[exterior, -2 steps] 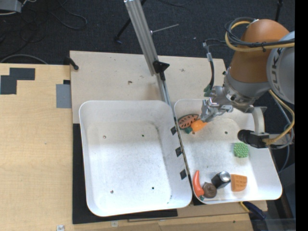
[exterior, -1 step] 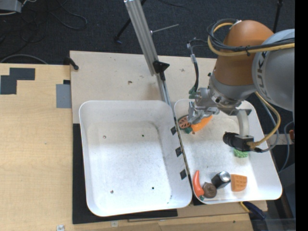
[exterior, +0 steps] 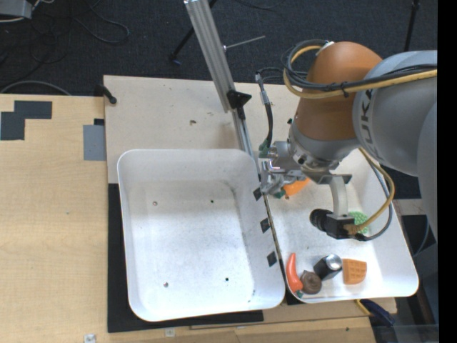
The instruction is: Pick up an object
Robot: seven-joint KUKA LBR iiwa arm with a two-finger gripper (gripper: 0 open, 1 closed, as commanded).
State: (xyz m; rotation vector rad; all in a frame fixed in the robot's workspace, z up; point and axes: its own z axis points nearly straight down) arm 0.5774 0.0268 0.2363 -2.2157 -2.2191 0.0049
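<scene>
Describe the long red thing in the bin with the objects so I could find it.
Look in the right white bin, at its front left corner. The red chili-shaped piece lies there beside a brown lump; it is the one slim, curved, bright red item.

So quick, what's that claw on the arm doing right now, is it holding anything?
Gripper: down in the right bin, close to an orange object; whether it is open, shut or holding anything cannot be told.
</scene>
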